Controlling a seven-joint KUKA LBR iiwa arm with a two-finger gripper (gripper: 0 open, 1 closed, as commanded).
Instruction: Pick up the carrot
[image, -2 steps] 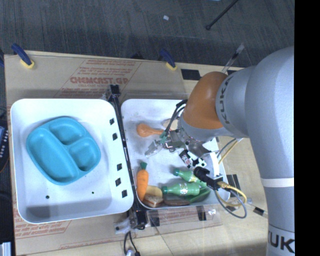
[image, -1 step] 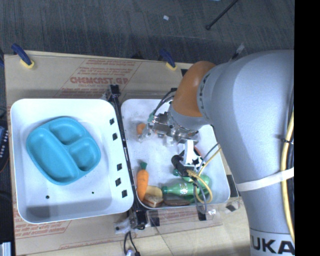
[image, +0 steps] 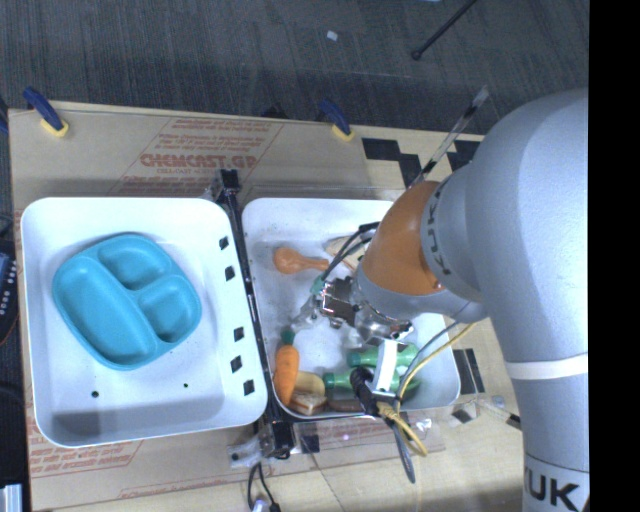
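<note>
The carrot (image: 286, 373) is orange with a small green top. It lies near the front left corner of the right bin (image: 262, 225), its tip pointing toward the front wall. My gripper (image: 327, 299) hangs low over the middle of that bin, under the orange-banded wrist. It sits a little behind and to the right of the carrot's green top. The arm's bulk hides most of the gripper.
A tan piece (image: 309, 391) and green toys (image: 372, 357) crowd the front of the right bin beside the carrot. An orange item (image: 291, 262) lies toward its back. The left bin (image: 60, 410) holds a blue divided plate (image: 125, 297). Yellow cables trail by the right bin's front right corner.
</note>
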